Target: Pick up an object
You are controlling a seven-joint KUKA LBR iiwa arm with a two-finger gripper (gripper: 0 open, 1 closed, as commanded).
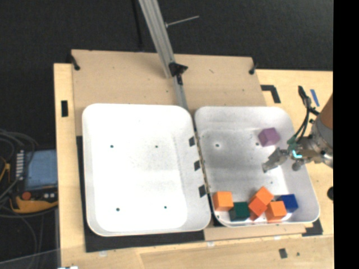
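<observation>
At far left, leave the left bin (pixel 140 167) out of the plan; nothing to pick from there. Across the divide, work within the right bin (pixel 235 119), minding its raised rim on any low approach.

Along that bin's near edge, from the left: note the lone orange cube (pixel 224 199), a little apart from its neighbours and so a fair fallback. Skip the green cube (pixel 240 210) and the tilted orange block (pixel 259 200), packed touching each other and leaning, likely to slip or jam in a pinch.

Further right and up the bin, favour the purple block (pixel 268 136): alone on bare floor, well apart from the cluster, near the tool. Leave the low orange cube (pixel 275 210), wedged in the heap against the wall.

Just below and right of the purple block, find the gripper (pixel 280 159), hanging over bare floor with no block visibly in its grasp; how wide it stands open, cannot tell from this angle. Shift up and slightly left until centred over the purple block, square up to its flat sides, descend straight, close, then lift and check for a real hold.

Rightmost, avoid the blue cube (pixel 289 202), tight to the heap and the bin corner.
</observation>
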